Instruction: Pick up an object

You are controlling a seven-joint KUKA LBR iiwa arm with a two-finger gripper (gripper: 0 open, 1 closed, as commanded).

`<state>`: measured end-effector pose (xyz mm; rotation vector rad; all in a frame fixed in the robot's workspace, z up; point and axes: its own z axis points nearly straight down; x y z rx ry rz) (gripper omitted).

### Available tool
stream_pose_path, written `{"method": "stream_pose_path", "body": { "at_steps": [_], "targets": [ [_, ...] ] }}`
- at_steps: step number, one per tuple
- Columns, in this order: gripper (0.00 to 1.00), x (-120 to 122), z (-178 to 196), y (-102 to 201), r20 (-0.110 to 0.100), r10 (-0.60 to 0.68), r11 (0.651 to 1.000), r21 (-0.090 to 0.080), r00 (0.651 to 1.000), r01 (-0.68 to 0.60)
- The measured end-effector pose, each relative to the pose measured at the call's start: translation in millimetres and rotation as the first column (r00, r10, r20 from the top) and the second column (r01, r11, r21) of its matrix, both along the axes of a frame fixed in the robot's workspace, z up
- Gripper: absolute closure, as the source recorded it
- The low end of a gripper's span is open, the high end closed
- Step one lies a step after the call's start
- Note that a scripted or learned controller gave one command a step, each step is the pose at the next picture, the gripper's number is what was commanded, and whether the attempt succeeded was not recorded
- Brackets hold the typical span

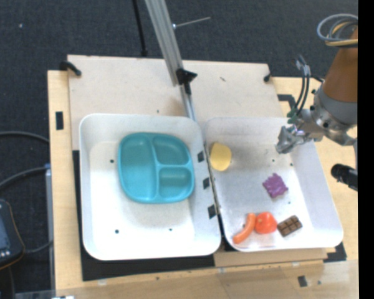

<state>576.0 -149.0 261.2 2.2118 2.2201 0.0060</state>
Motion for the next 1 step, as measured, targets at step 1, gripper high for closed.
{"method": "stream_pose_path", "body": {
  "at_steps": [1],
  "targets": [
    [1.00,-0.2,6.2,56.4,-0.005,0.004,1.000,0.004,1.000,-0.004]
  ]
}}
